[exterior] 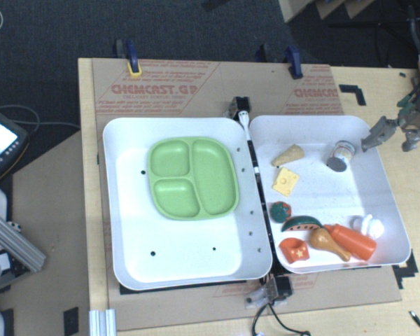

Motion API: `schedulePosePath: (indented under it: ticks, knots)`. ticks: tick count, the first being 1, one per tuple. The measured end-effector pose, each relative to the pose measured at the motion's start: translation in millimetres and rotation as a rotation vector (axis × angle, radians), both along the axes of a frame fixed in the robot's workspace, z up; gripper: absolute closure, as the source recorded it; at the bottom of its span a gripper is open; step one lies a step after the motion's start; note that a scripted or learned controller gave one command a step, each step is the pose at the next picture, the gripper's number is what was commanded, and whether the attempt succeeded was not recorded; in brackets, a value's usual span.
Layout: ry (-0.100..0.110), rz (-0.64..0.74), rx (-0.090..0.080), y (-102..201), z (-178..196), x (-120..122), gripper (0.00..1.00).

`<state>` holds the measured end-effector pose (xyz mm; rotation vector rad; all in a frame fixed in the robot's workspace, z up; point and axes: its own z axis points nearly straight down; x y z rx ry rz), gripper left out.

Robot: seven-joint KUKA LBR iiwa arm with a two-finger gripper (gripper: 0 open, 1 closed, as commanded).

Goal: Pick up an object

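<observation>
Pincer [394,133], seemingly open, beside right bin [378,187]

Clearly a robotics lab or test cell, not a home or kitchen. Flat brown fibreboard desk [217,82] stamped with red "CHEMCAST" lettering, held along its far edge by two blue and yellow clamps [131,56]. Two shallow white plastic bins [126,208] set side by side and joined at the middle by small black brackets [241,107]. Black tape corner marks [351,93] stuck on the desk. Loose black cables [276,317] trailing off the near edge. Dark grey carpet floor [91,12] all around. Silver aluminium extrusion rail [14,240] at the left, beside a small lit screen [0,144]. Toy plastic food [336,238] rather than real provisions.
</observation>
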<state>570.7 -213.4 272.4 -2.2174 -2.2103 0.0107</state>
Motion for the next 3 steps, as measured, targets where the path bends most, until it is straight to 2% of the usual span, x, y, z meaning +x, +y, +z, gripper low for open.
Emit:
schedulePosePath:
  ticks: [1, 2, 3]
  knots:
    - [-0.013, 0.003, -0.003, 0.7, 7.3, 2.2, 0.00]
    - [-0.007, 0.003, -0.001, 1.4, -55.1, -2.7, 0.00]
    - [-0.008, 0.004, -0.001, 3.3, -99.2, 2.2, 0.00]
